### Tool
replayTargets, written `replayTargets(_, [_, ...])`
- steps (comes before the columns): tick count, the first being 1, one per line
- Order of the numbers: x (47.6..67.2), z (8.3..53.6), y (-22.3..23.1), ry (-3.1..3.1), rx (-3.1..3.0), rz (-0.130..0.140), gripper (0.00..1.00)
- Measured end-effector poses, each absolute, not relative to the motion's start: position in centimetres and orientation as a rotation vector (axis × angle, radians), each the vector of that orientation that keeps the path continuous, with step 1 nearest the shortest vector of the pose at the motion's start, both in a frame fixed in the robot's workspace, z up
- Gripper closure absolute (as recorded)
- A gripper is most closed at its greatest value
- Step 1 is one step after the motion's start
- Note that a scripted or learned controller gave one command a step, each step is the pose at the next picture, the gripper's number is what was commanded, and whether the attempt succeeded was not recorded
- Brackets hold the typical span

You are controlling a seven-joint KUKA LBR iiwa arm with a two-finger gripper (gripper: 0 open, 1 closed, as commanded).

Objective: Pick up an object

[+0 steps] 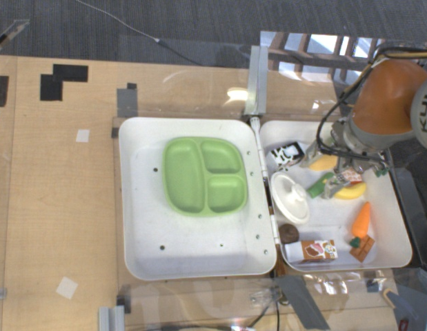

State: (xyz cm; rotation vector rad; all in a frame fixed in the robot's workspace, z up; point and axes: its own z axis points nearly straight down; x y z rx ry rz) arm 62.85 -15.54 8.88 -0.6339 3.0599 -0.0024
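The right bin (399, 254) holds a mixed pile of small things. My gripper (345, 169) hangs low over the bin's upper middle, under the grey wrist and orange band (385, 98). Right below and beside it lie a yellow piece (322, 163), a green item (321, 186), a red-and-white packet (349, 178) and a yellow banana (352, 193). The arm hides whether the gripper touches any of them. An orange carrot (363, 219) lies lower right, apart from the gripper.
Also in the right bin are a black-and-white item (287, 154), a white bowl (290, 197), a brown round piece (289, 234), a small carton (318, 250) and a brown block (361, 248). The left bin (141, 254) holds a green divided plate (205, 176).
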Motion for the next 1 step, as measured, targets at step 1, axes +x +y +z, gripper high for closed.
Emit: replayTargets(1, [59.99, 8.97, -19.14, 3.046, -0.715, -0.008, 0.00])
